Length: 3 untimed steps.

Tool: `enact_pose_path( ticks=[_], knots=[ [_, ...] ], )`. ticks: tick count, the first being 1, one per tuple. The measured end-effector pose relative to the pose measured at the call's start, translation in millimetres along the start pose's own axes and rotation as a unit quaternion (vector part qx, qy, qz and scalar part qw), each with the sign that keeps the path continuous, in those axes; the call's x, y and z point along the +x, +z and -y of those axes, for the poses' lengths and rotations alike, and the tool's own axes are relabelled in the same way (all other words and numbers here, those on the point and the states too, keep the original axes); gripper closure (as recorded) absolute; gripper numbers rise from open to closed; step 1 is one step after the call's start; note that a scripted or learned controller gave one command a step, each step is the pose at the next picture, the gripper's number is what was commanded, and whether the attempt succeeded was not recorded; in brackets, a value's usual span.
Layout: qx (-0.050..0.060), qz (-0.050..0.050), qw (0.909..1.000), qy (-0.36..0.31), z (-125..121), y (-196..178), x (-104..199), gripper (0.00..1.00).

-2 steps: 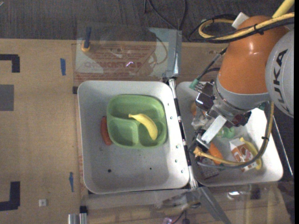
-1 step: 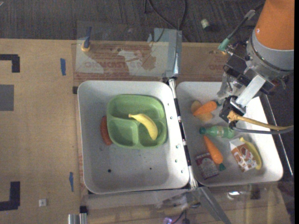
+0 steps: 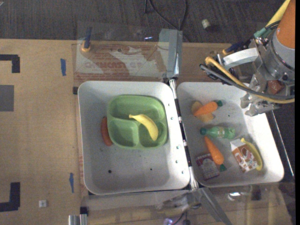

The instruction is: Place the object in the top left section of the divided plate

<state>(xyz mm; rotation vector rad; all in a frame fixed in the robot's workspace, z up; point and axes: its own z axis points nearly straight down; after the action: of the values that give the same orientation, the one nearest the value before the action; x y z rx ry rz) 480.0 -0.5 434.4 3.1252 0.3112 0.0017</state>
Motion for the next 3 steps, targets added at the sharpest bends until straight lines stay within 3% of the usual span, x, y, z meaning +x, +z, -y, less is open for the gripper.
enact_pose_path(
  ticks=[1, 2, 3],
  knots=[
    [0.0, 0.002, 1.0, -0.004, -88, 0, -18, 1.0],
    [0.0, 0.002, 0.9998, -0.022, -149, 0, -28, 1.0],
    [0.001, 0.002, 1.0, -0.003, -209, 0, 35, 1.0]
  ],
)
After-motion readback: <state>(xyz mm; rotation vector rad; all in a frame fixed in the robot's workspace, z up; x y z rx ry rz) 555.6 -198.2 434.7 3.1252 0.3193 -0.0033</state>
